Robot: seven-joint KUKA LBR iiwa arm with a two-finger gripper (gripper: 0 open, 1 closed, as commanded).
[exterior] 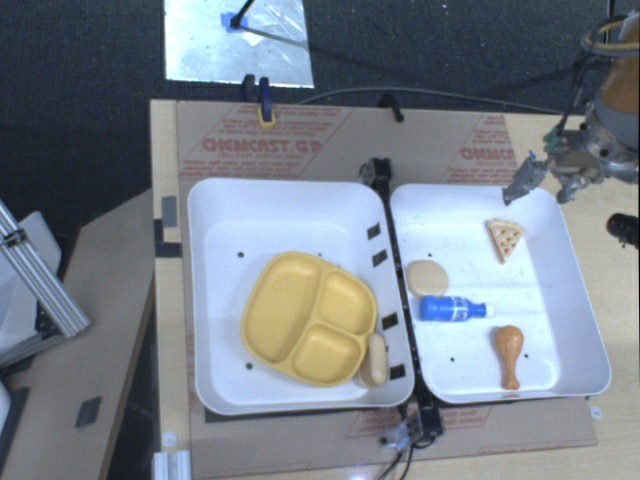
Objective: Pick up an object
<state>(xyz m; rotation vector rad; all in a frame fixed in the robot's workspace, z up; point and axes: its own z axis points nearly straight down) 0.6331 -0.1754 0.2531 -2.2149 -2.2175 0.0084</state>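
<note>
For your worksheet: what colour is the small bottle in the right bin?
Blue bottle, white cap, camera view.

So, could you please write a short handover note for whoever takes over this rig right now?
Gripper: open, holding nothing, above the right bin's far right corner.
Right bin: pizza slice, round tan piece, blue bottle lying on its side, drumstick.
Left bin: yellow divided tray, with a tan roll at its near right edge.
Done: nothing picked yet.
Left: descend, grasp one object, lift. The pizza slice looks closest.
</note>
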